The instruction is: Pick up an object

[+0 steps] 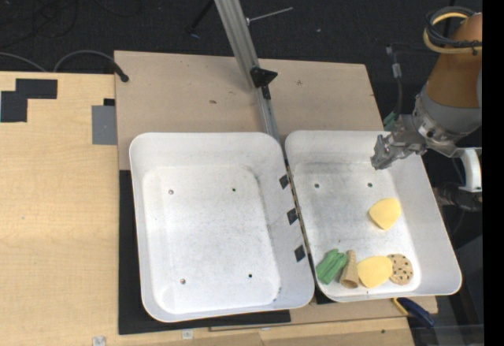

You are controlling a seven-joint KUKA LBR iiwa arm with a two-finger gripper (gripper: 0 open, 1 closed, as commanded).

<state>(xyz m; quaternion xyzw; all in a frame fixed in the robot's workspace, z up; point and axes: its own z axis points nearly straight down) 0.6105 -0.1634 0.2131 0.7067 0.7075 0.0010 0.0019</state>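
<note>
The right bin (339,159) holds several small items. A yellow rounded piece (385,213) lies toward its right side. Along the near edge sit a green piece (331,265), a tan piece (349,269), a second yellow piece (374,271) and a chocolate-chip cookie (400,268). My gripper (383,155) hangs over the bin's far right part, above and behind the first yellow piece. Nothing shows between its fingers.
The left bin (209,226) lies beside the right one, joined by black clips. An aluminium post (236,29) rises slanted behind the bins. Wooden bench surface spreads to the left. Cables run on the dark floor behind.
</note>
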